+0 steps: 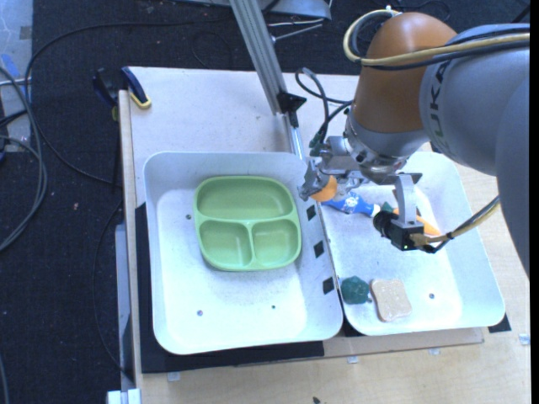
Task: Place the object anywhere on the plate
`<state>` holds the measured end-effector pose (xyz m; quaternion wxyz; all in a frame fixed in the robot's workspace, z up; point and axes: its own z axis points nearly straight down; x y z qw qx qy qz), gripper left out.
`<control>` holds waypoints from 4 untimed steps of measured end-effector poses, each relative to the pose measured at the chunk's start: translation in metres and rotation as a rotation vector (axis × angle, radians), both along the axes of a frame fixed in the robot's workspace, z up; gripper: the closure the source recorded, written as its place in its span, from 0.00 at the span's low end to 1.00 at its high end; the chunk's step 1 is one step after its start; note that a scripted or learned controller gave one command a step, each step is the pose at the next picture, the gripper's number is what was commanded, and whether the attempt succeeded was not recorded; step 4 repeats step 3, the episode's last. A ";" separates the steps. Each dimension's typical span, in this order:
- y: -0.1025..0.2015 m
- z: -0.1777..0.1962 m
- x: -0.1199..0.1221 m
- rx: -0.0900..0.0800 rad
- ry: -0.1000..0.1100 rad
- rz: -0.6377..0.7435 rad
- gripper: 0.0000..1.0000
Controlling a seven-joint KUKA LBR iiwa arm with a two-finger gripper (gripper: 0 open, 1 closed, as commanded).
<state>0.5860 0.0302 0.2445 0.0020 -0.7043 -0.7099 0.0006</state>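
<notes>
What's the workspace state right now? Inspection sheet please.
Surface: two white bins, left bin and right bin, side by side on a bench.
Job's things: green three-compartment plate in the left bin, nothing on it; orange and blue objects in the right bin under the wrist.
Clutter: green object and tan sponge-like block at the right bin's front.
Grippers: gripper low over the right bin; nothing seen held.
Cables: yellow cable over the arm; black cables on the floor.
Surroundings: dark floor, metal strut.
</notes>
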 end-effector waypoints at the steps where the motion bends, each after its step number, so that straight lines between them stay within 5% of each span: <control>1: 0.050 0.001 -0.014 -0.001 -0.001 0.000 1.00; 2: 0.083 -0.019 -0.008 -0.002 -0.001 -0.002 1.00; 3: 0.081 -0.018 -0.008 -0.003 -0.002 -0.006 0.00; 4: 0.081 -0.018 -0.008 -0.003 -0.002 -0.006 0.00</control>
